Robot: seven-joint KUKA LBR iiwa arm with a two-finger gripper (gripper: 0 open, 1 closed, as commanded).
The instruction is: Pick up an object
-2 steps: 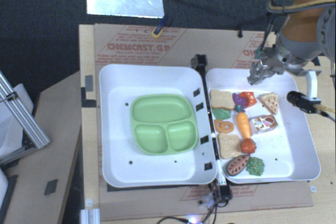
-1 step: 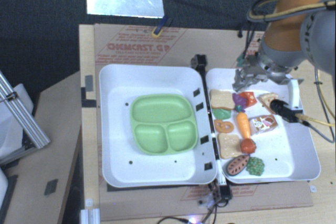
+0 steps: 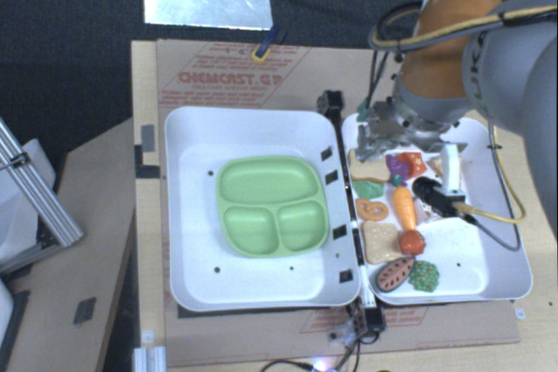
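My gripper (image 3: 377, 140) hangs low over the far left part of the right bin (image 3: 497, 270), under the grey wrist and orange band. Just below it lie a tan piece (image 3: 364, 166) and a purple and red toy (image 3: 405, 163). Further toward the front lie an orange carrot (image 3: 404, 206), a red tomato (image 3: 411, 242), a slice of toast (image 3: 380, 240), an orange ring (image 3: 372, 210) and a pale green piece (image 3: 367, 189). Nothing shows held in the gripper.
A green broccoli (image 3: 425, 275) and a brown oval toy (image 3: 394, 273) lie at the right bin's front. The left bin (image 3: 187, 187) holds a green divided plate (image 3: 270, 205). A black divider (image 3: 342, 179) runs between the bins.
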